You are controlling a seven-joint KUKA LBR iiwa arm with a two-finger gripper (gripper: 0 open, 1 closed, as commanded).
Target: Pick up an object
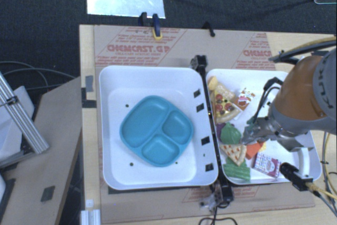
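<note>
From the fixed camera above the bench, two shallow white bins lie side by side on a brown board printed with red lettering. The left white bin (113, 92) holds a sky-blue plastic plate with three compartments (156, 130), lying flat near the middle of the bin floor and well apart from the walls.

The right white bin (268, 75) holds a scatter of small toy foods. A pizza slice with red toppings and a yellow crust (223, 101) lies at the bin's upper left, close to the black divider between the bins. Just to its right sits a small red-and-white packet (245, 98). Below the pizza lies a dark green leafy piece with a purple patch beside it (229, 133), then a tan wedge with red dots (234, 153), and a light green piece (237, 172) at the bin's near edge. A small orange block (254, 148) sits just right of the wedge, and a red-and-white carton (266, 165) lies near the lower right corner.

The grey arm with its orange band reaches in from the right over this bin. Its two-finger gripper (251, 134) hangs low among the toys, just above the orange block and beside the green leaf; at this slant and blur it cannot be told how the gripper stands or whether anything is in it.
</note>
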